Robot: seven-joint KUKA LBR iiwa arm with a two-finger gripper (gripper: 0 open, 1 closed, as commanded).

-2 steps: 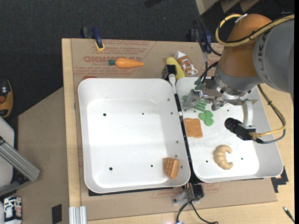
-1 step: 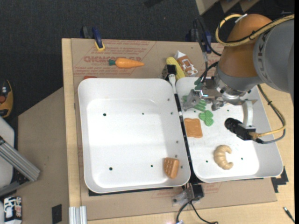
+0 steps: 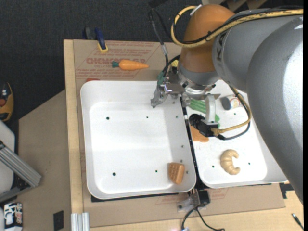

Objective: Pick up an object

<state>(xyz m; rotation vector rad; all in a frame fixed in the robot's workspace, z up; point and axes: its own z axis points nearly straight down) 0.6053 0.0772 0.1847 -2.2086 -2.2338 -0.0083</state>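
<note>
Grey arm (image 3: 260, 71) reaches over the right bin (image 3: 250, 177); its fingers (image 3: 161, 94) hang above the left bin's (image 3: 125, 138) far right corner, and I cannot tell their spread. A croissant (image 3: 230, 161) lies in the right bin, a bread piece (image 3: 176, 172) in the left bin's near right corner, and a carrot (image 3: 131, 65) on the desk's far edge.

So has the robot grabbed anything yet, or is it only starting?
Nothing looks done yet. The end effector sits at the back of the left bin, and I see nothing between its fingers. The bread piece lies in that bin's front corner, the croissant in the right bin, and the toy carrot on the cardboard behind. All the picking up is left.
</note>
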